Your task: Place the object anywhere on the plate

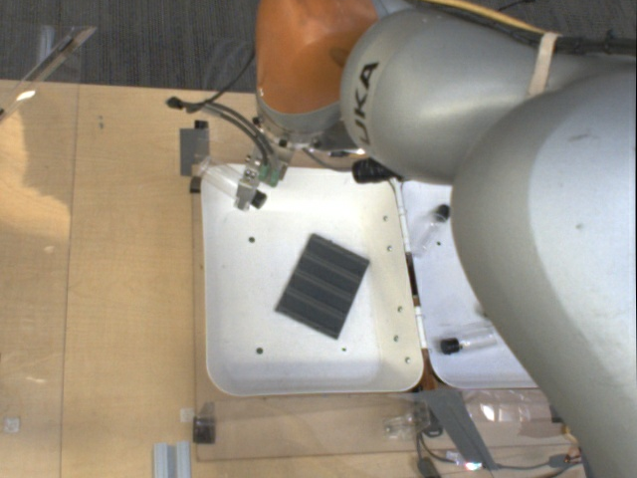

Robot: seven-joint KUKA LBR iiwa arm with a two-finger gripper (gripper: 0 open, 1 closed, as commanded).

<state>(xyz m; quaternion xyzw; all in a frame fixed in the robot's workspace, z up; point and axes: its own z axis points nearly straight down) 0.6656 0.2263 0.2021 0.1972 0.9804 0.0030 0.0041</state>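
A shallow white plastic bin point(299, 376) sits on the tan wooden counter point(100, 317). In its middle lies a dark grey flat rectangle with ridges point(322, 285), turned at a slant. I think it is the plate. Farther back, the gripper point(254, 182) hangs over the bin's far corner, well apart from the rectangle. I cannot tell how its grip stands. Anything dropped from there could miss the plate and land on the bin floor.

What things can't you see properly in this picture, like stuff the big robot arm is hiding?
- Tool: the arm covers it in the camera view, so what it is doing cannot be told.
- Right bin: mostly hidden under the arm; just its left strip shows.
- Small dark-tipped thing in the right bin: too small and half covered to name.
- Dark ribbed slab in the left bin: clear, but what it is made of is unclear.
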